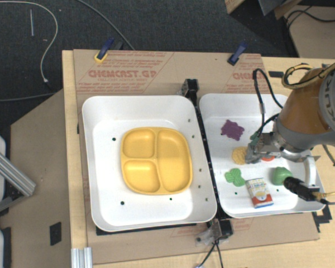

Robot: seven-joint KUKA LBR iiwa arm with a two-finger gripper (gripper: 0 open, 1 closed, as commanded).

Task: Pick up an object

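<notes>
Nearest the camera sits the left bin, its front rim low in the view, holding a yellow divided plate at its centre, three compartments face up. Moving right across the seam into the right bin, a purple soft-looking piece lies toward twelve o'clock, a green leafy toy toward eight o'clock, and a small red-and-white carton toward six o'clock. Just beyond the green toy, a flat tan cookie-like piece lies about the bin's middle, touching or nearly touching my gripper, which hangs low at its three o'clock side. Whether my jaws stand apart or together I cannot tell from this angle, and nothing shows between them. A round green ball-like thing rests toward four o'clock, partly behind my wrist. I judge the tan piece my likeliest target: light, stiff, thin, probably smooth plastic, so it may skate away if nudged. Taking it across its narrow edges, pressed close to the bin floor, seems best.
</notes>
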